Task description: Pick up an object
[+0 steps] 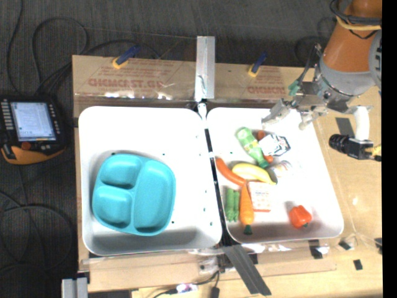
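Observation:
My gripper [289, 118] hovers over the far edge of the right bin [325, 185], open, with nothing between its fingers. Just below it in that bin lie a green bottle [247, 140] and a white packet [273, 145]. Further toward the front are a yellow banana [254, 172], a long red-orange pepper [227, 171], a green cucumber [231, 203], an orange carrot [247, 208] and a small white box [262, 198]. A red pepper [300, 215] sits alone at the front right.
The left bin [105, 126] holds a turquoise divided plate [133, 193]. A metal post [205, 67] stands behind the divider between the bins. A handheld pendant [31, 126] lies on the floor at far left. A black fitting [350, 145] sits right of the bins.

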Action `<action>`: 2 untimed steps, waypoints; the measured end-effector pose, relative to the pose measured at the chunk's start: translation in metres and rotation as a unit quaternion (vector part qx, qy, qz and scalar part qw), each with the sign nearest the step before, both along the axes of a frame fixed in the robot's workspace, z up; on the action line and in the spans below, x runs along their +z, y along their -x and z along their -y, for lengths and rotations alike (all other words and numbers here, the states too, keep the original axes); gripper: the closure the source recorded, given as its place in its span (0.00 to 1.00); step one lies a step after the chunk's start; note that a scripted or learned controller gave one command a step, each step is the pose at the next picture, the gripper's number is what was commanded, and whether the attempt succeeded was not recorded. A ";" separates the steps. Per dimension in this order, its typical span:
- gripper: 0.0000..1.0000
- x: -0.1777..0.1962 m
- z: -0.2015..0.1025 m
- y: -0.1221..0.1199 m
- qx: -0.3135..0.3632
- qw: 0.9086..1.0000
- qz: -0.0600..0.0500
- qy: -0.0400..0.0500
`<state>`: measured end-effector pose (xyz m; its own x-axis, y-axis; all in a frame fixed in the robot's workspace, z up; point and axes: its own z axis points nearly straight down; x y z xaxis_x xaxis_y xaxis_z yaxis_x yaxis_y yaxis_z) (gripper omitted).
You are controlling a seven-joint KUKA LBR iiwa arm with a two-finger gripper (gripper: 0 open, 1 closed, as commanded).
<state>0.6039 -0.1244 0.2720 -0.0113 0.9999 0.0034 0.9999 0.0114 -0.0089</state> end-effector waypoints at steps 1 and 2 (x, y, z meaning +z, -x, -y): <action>0.00 -0.105 -0.010 -0.024 0.190 0.982 0.002 -0.002; 0.00 -0.148 -0.009 -0.033 0.189 0.982 0.002 -0.002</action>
